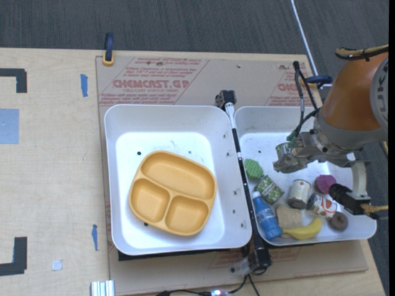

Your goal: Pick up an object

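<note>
Two shallow white bins sit side by side on the bench. The left bin [117, 165] holds a yellow divided plate [172, 193] with three compartments, lying flat near its middle. The right bin [265, 119] holds a cluster of small objects along its near side — a blue bottle [266, 216] by the left wall, a green patterned packet [253, 168] and a green-and-white carton [270, 189] just beyond it, a silver can [299, 193] in the middle, a banana [303, 230] at the near edge, a magenta object [324, 182] and a brown round piece [337, 221] toward the right. The arm reaches in from the right, and its gripper [290, 156] hangs over the middle of the right bin, just beyond the can — whether its claw is apart or together I cannot tell.
</note>
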`<state>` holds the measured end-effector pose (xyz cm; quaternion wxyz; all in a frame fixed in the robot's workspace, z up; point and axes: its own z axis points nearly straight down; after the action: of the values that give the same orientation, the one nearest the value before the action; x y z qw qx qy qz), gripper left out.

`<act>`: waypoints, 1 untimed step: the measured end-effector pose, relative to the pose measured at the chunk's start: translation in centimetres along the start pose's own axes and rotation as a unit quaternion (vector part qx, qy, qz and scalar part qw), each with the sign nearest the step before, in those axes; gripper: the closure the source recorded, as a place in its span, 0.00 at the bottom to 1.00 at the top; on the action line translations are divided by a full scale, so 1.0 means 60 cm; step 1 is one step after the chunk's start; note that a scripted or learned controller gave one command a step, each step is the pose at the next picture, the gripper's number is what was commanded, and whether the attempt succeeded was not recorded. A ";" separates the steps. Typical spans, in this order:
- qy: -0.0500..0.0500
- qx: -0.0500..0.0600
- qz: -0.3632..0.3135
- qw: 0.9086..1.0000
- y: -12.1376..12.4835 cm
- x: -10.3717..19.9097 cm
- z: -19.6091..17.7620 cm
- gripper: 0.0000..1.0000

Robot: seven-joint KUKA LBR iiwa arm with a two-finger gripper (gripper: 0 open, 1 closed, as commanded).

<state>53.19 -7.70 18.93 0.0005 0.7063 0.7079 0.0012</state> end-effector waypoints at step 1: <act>0.000 0.001 0.001 1.000 -0.054 -0.004 -0.024 1.00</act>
<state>49.93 -7.95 20.34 -0.0004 0.7071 0.7071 0.0002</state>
